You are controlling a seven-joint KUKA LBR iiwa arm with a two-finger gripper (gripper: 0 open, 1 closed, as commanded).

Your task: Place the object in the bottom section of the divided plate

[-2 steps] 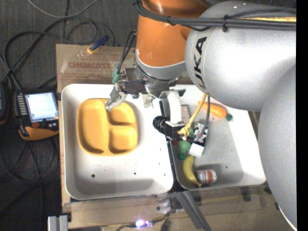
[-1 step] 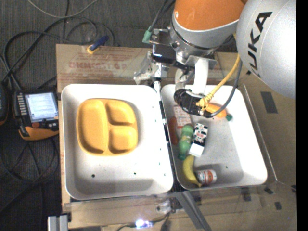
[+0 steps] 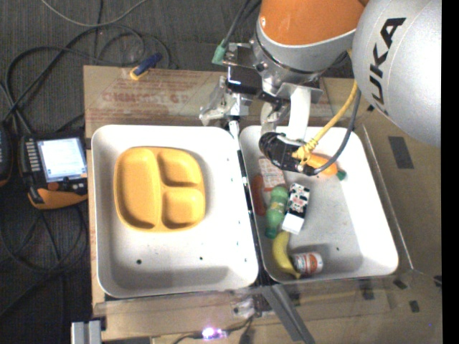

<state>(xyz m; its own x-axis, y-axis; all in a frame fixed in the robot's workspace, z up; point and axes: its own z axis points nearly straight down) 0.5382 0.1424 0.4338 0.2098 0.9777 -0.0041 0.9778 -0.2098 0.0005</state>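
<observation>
The counter [image 3: 143,95] carries two white bins side by side. The left bin [image 3: 172,264] holds the yellow plate [image 3: 136,188], which lies flat in that bin's half towards the counter's far edge. The plate has one long section on its left side and two smaller ones stacked on its right.

The tool [image 3: 233,120] hangs below the arm [image 3: 308,13], over the far end of the strip where the two bins meet, close to the counter's far edge. From this angle it cannot be told whether it is open or closed, and nothing can be seen in its hold.

The loose things all lie in the right bin [image 3: 358,228], mostly along its side nearest the left bin:
- A red sausage [image 3: 257,192] lies just beside a green bottle [image 3: 276,210].
- A white carton [image 3: 296,208] with black marks lies against the bottle's other side.
- Towards the counter's near edge, a banana [image 3: 282,255] lies next to a can [image 3: 308,264] on its side.
- A carrot [image 3: 326,169] lies towards the counter's far edge, partly hidden under the robot's wrist.
</observation>
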